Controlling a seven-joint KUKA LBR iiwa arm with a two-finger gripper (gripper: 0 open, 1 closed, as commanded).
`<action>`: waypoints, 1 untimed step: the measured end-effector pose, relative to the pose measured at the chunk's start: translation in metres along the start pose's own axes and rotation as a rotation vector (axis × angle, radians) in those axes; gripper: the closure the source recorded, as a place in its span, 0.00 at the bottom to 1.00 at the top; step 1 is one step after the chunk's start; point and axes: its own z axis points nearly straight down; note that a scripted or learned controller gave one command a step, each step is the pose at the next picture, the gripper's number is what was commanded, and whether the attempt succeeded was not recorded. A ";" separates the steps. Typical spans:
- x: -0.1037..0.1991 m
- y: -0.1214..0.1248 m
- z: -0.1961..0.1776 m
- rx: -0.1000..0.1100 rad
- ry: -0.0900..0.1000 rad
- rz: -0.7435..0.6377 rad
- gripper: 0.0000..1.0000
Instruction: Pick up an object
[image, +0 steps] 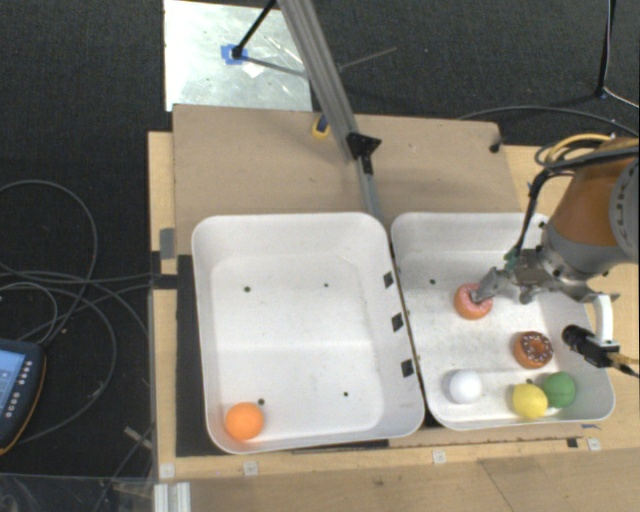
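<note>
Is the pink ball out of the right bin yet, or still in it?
Still in the bin. The pink ball rests on the floor of the right bin, with the gripper right at it.

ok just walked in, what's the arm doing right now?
The arm is reaching into the right bin from the right, with its gripper down at a pink object. Whether it has actually grabbed it can't be told from this angle. Nearer the front of that bin lie a chocolate donut, a white ball, a yellow object and a green ball. The left bin holds an orange ball in its front left corner.
</note>
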 end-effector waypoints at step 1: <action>-0.001 0.002 -0.014 -0.007 -0.002 0.000 1.00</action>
